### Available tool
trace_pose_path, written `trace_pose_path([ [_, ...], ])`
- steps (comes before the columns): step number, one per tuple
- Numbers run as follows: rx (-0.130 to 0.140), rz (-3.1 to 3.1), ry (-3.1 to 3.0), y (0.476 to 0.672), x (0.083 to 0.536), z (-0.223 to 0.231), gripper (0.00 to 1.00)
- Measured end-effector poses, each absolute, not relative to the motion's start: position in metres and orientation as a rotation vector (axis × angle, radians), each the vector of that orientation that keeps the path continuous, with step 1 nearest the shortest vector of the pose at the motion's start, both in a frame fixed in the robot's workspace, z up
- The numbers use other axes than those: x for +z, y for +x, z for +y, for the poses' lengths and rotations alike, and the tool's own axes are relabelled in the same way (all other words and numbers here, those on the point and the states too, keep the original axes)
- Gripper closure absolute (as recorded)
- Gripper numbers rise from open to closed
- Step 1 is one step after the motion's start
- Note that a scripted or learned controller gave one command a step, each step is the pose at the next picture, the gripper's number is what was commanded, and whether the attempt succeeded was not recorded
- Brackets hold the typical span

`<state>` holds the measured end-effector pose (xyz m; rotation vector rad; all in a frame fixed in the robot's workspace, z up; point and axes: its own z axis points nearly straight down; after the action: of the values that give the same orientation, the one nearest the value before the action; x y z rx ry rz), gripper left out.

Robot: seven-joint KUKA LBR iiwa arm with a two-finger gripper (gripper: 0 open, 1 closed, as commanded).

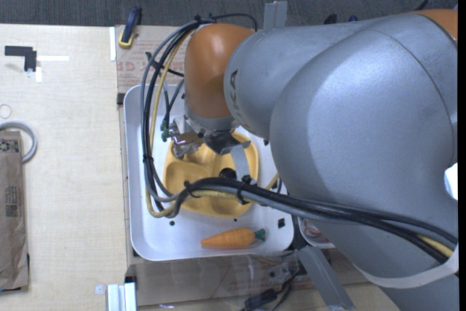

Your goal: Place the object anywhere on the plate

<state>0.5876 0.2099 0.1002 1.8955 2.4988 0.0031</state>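
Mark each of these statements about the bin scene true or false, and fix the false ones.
1. The carrot lies on the yellow plate. False: it lies on the white bin's floor, beside the plate's near edge.
2. The arm's wrist hangs above the plate. True.
3. The carrot is blue. False: orange with a green top.
4. Black cables run across the plate. True.
5. The plate sits inside the bin. True.

Grey arm reaching leftward, orange wrist pointing down.
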Motion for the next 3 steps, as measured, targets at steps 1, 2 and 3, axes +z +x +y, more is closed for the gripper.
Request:
trace_pose_path([
  [1,-0.009,2.651,1.695,0.652,0.091,0.171,1.00],
  [2,0.001,2.676,1.638,0.590,0.093,0.213,1.00],
  [3,-0.012,2.849,1.339,0.640,0.091,0.206,1.00],
])
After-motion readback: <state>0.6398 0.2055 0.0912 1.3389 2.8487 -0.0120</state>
